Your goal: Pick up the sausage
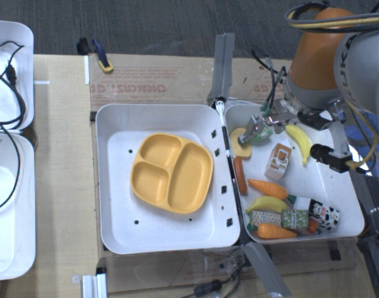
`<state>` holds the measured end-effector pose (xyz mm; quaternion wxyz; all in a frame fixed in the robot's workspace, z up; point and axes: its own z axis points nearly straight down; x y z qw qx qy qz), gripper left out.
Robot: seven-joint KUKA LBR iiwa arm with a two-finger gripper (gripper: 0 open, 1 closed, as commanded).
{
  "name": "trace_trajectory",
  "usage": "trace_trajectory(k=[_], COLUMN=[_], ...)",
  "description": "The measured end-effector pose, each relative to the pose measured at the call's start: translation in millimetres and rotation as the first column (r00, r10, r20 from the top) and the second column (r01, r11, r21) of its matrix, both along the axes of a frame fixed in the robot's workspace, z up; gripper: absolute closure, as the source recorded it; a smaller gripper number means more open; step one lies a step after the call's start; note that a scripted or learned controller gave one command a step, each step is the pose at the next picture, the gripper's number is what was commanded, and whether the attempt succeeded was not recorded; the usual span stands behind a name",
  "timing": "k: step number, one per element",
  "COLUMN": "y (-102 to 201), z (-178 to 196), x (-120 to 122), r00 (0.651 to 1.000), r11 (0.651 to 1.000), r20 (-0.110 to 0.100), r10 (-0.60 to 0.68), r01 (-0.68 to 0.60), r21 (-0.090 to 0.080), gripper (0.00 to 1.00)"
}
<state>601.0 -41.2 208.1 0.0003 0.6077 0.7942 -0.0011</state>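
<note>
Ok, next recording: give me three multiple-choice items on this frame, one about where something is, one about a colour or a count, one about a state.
1. Where does the sausage lie?
A. on the yellow plate
B. in the right bin, along its left wall
C. on the bench outside both bins

2. How many compartments does the yellow plate have?
A. two
B. three
C. five

3. How does the sausage stand to the gripper?
A. it lies on the bin floor, apart from the gripper
B. it hangs between the fingers
C. it rests on top of the gripper

Answers:
1. B, the reddish sausage lies lengthwise beside the left wall of the right bin.
2. B, one long section and two smaller ones show.
3. A, the gripper sits above the sausage's far end in the picture, with nothing of the sausage between its fingers.
</note>
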Motion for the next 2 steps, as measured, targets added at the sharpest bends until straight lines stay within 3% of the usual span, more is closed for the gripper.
trace_trajectory(k=[1,2], y=[38,22], z=[-17,-17], x=[7,-35], r00=[0.999,0.999], r11=[0.999,0.999], r20=[-0.001,-0.001], r10=[0.037,0.041], r01=[-0.037,-0.041], r21=[0.000,0.000], gripper=[0.00,0.00])
